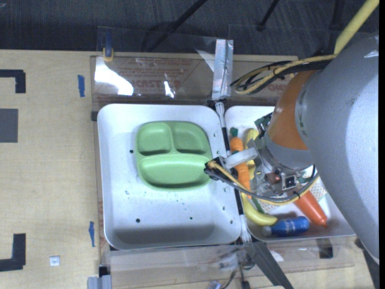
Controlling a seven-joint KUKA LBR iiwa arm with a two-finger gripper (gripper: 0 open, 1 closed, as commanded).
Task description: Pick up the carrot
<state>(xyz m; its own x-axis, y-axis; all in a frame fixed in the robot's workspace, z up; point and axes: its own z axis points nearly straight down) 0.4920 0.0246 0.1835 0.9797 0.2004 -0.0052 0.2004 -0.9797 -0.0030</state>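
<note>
The gripper (269,176), whose state I cannot tell because wrist and cables hide it, hangs low over the right shallow white bin (337,230), beside the small orange plastic carrot (242,170) lying along that bin's left wall. It looks light, stiff and smooth, likely slippery, so I would pinch across its thicker middle. That bin also holds a yellow banana (258,214), a blue bottle (290,225) and a larger orange cone-shaped piece (313,208); the left white bin (114,179) holds a green divided plate (173,154).

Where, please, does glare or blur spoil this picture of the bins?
Camera view: glare whitens the clear plastic wall behind the left white bin; the large grey arm looms soft, shading the right white bin; the green divided plate stays sharp.
</note>
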